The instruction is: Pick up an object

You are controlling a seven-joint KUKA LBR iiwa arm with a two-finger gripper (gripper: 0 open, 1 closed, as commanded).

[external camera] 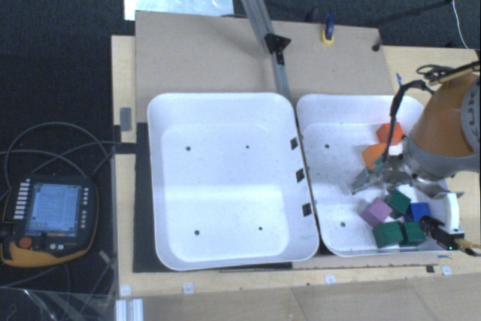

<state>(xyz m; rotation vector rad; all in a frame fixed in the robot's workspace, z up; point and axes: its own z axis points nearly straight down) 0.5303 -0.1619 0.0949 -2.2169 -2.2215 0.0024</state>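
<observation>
Camera view is showing me the claw [373, 180] hovering low in the right bin [331, 237], fingers spreading wide and gripping nothing. Orange pieces [382, 144] are lying just behind it, with purple block [375, 212] and green blocks [392, 231] sitting near the front wall

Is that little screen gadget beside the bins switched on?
On. The handheld pendant, lying on the dark floor left of the left bin, has a lit, bluish screen.

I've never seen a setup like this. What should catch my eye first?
Probably the grey and orange arm reaching in from the right, its gripper low in the right bin. Beside it sits a cluster of small coloured blocks, purple, green and blue. On the far left lies a handheld screen.
</observation>
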